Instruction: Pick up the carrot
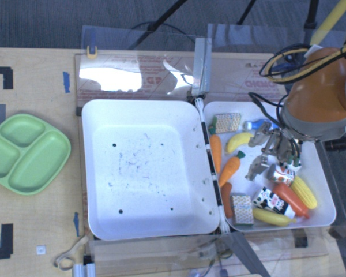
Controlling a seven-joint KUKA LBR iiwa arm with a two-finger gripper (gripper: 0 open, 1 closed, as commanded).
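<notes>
- Over the right bin the arm is seen reaching in from the right, orange band above the wrist, black and yellow cables looped on top.
- Gripper is pointed down and left, set low above the bin's middle, among the toys.
- Finger opening cannot be told; metal parts are blurred together, and nothing is seen clamped between them.
- Carrot is found in the right bin's left half, just left of the gripper, apart from it.
- Carrot's long axis is run diagonally: thick end up-right toward the gripper, thin tip down-left toward the divider between the bins.
- A second orange carrot-like piece is laid nearly upright along the left wall, just beside the carrot; a third orange piece is seen below it.
- Banana is placed just above the carrot; speckled block above that.
- Corn cob, red piece, black-and-white item, another banana and a second speckled block are grouped at the bin's lower right.
- Left bin is seen beside it; green divided plate is set on the bench far left.
</notes>
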